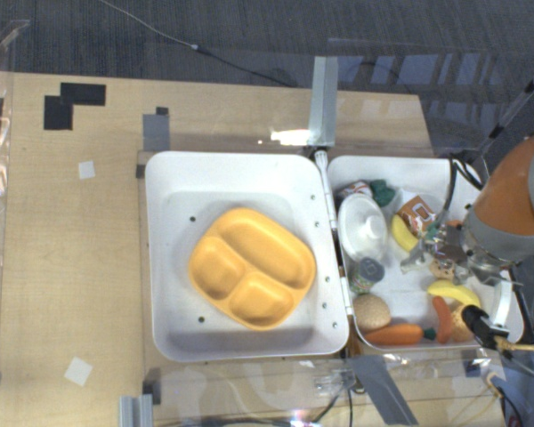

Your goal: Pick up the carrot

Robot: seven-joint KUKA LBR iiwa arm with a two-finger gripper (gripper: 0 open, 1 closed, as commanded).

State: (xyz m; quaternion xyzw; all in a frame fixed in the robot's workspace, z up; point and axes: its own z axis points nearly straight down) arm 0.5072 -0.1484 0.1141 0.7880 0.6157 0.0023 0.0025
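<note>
While lying flat on the floor of the right bin (pixel 400 169), stays close to the front wall, near the corner toward the left bin: the carrot (pixel 396 334), orange, long, pointing along that wall. Just beside its left end, and seemingly touching it, a round beige item (pixel 371 311). At its right end, a small dark green piece, then a reddish sausage-like thing (pixel 440 314) standing at an angle, and over that a small banana (pixel 452 292). Farther back from the carrot, a small dark jar (pixel 368 269), and behind the jar a white round container (pixel 363 225) against the wall shared with the left bin. Beside this container, a yellow oval fruit (pixel 402 232), an orange-brown box (pixel 416 210) and something dark green (pixel 383 191) near the back wall. Above the middle of the right bin, well apart from the carrot and not touching it, the gripper (pixel 432 249), hanging from the grey arm (pixel 516 198) with its orange band, reaching in from the right. Released or clenched: cannot tell from this slant, because of too much small metal and clutter there. Nothing visibly grasped. In the left bin (pixel 160 238), a yellow divided plate (pixel 252 267), turned a little, about in the middle.
</note>
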